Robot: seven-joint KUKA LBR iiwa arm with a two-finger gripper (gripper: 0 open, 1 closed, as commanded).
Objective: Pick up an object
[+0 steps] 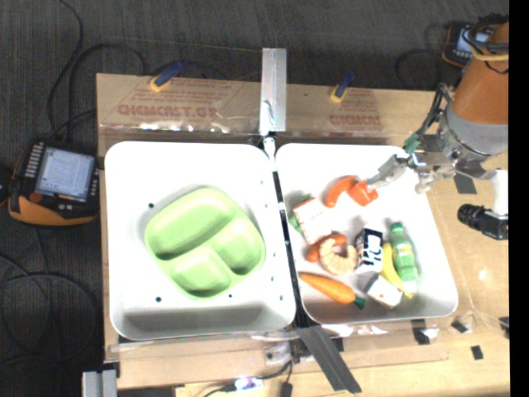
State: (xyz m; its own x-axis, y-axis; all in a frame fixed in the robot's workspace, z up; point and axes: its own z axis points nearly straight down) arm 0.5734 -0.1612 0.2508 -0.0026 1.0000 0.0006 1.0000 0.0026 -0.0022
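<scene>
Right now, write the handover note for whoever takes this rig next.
Claw: low over the upper part of the right bin, its tip next to the orange curved toy. Whether it is open or shut cannot be told, and nothing is seen held in it.
Things: the right bin holds the orange curved toy, a carrot, a shrimp-like toy, a banana, a green bottle and a small white and red box. The left bin holds a green divided tray.
Done: arm brought to the pile.
Left: grip one object and lift it.
</scene>
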